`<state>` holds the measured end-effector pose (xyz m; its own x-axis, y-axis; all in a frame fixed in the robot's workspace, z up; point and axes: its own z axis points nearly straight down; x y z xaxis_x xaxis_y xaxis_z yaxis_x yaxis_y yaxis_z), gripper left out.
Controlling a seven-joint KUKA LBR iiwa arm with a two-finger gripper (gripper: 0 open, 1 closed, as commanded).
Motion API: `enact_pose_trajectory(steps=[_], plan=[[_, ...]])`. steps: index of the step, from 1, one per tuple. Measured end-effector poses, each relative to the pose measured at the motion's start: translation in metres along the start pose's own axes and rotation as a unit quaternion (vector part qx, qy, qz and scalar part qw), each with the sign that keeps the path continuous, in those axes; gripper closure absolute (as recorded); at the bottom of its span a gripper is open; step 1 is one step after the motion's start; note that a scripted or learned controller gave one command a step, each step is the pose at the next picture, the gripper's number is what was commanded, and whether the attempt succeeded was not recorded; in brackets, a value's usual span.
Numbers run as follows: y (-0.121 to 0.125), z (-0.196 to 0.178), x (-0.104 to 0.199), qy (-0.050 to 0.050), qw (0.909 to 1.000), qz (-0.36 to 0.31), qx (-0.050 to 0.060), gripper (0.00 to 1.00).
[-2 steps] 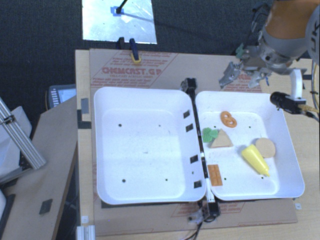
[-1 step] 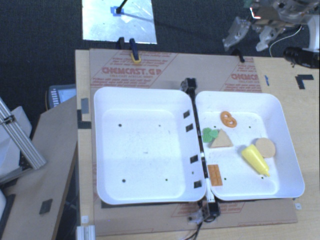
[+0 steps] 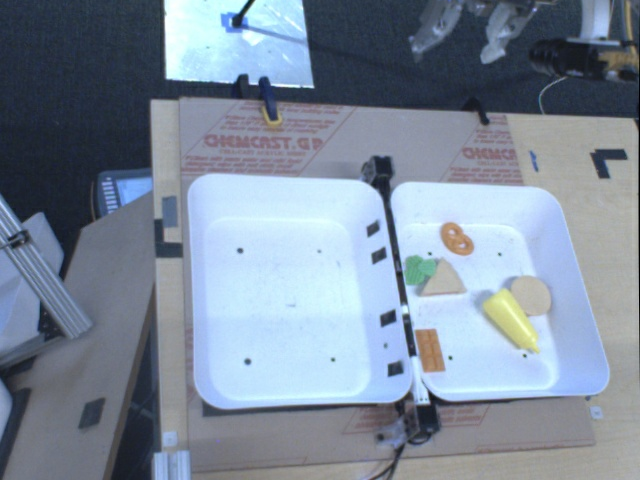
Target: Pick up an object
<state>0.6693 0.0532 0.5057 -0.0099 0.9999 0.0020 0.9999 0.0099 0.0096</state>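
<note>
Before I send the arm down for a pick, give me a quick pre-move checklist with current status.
1. Gripper clear of the bins: ok, it sits above the bench's far edge, beyond the right bin.
2. Gripper open: ok, fingers apart with nothing between them.
3. Targets present: ok, pretzel, green piece, tan wedge, yellow cone, round tan piece and orange waffle lie in the right bin.
4. Isolated target: ok, the pretzel lies apart.
5. Cone free: not ok, it touches the round tan piece.
</note>
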Motion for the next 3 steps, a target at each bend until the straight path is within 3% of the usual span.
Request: enact_pose_trajectory(steps=[1,2,3], plan=[[-0.001,-0.009,-0.004,-0.001,1.0,0.001,0.002,1.0],[-0.033,-0.031,0.072,0.0,1.0,0.0,0.003,1.0],[-0.026,-0.029,0.164,0.001,1.0,-0.001,0.004,1.0]])
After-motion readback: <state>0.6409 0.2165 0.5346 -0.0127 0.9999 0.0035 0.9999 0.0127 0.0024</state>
